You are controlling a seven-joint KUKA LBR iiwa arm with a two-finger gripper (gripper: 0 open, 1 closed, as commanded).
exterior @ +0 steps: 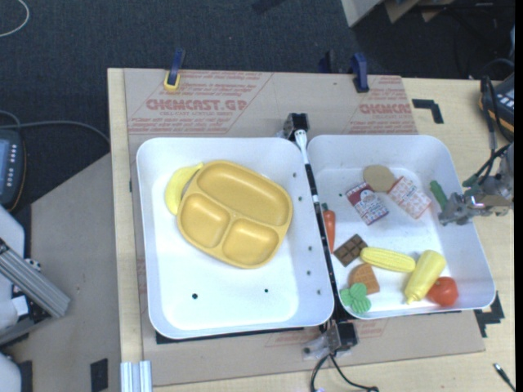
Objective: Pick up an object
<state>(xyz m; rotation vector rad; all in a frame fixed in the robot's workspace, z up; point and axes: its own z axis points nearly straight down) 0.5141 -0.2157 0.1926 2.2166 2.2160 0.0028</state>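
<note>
Camera view, looking down at a slant, takes in a bench with two shallow white bins side by side on brown printed cardboard. At the right edge the gripper [459, 211] sits low over the outer rim of the right bin [425, 147], a small grey metal assembly with cables trailing off behind it; whether it is spread or pressed together I cannot tell at this size, and nothing can be made out in its grasp. Just beside it, against the bin's right wall, lies a short dark green piece [439, 193] (too small to identify). The rest of the right bin's contents are scattered well apart from the gripper: a tan round piece [378, 176] near the top, a red and white packet [368, 203] touching its lower edge, and a pale pink patterned packet [409, 197] to the right of those. Lower down lie a brown chocolate-like square [350, 250], a yellow corn cob [388, 259], a yellow bottle-shaped toy [423, 274] tilted with its base toward a red tomato [444, 291], an orange-brown piece [364, 278] and a green leafy piece [356, 300] at the bottom edge. An orange carrot [328, 228] rests along the bin's left wall. The left bin [155, 243] holds a yellow divided tray [234, 213] lying over a yellow banana [176, 189].
</note>
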